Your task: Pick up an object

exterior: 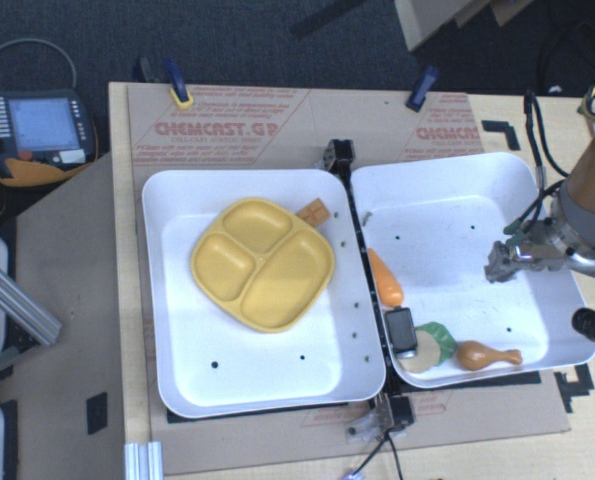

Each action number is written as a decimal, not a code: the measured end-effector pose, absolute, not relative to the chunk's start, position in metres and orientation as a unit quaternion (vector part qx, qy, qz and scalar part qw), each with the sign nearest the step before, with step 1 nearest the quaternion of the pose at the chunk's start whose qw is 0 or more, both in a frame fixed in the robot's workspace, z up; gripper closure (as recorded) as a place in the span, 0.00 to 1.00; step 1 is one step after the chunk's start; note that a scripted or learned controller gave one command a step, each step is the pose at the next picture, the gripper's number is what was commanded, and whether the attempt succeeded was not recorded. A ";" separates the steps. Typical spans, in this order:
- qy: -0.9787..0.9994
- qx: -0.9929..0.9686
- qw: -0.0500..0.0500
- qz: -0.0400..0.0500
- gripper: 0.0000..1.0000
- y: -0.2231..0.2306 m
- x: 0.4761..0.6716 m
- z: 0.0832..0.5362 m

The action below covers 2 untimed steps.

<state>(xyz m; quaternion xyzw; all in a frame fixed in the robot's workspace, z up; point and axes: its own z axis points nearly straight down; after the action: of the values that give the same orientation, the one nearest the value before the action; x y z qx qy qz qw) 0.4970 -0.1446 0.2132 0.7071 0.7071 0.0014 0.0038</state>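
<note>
A cardboard-covered bench is seen from above, and on it two shallow white bins are set side by side, touching along their inner walls. The left bin is occupied by a yellow divided plate, which lies flat near the bin's middle, and a small brown block is tucked at the plate's upper right edge. The right bin is entered from the right by the grey arm, and the gripper is held over the bin's right part, above bare white floor, with nothing seen between its fingers; how far it is spread cannot be told from this view. The loose things are gathered along the right bin's left and lower sides, well apart from the gripper: an orange carrot lies against the left wall, a black block is placed just below it, a green and tan piece is found beside that block, and a brown drumstick lies near the lower wall.
</note>
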 end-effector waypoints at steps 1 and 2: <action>0.708 0.707 0.004 0.001 1.00 -0.145 0.498 0.254; 0.709 0.705 0.001 0.001 1.00 -0.087 0.511 0.257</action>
<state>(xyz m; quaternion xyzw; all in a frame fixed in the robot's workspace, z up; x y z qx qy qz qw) 0.5113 -0.0867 0.2566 0.7050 0.7092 0.0011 0.0012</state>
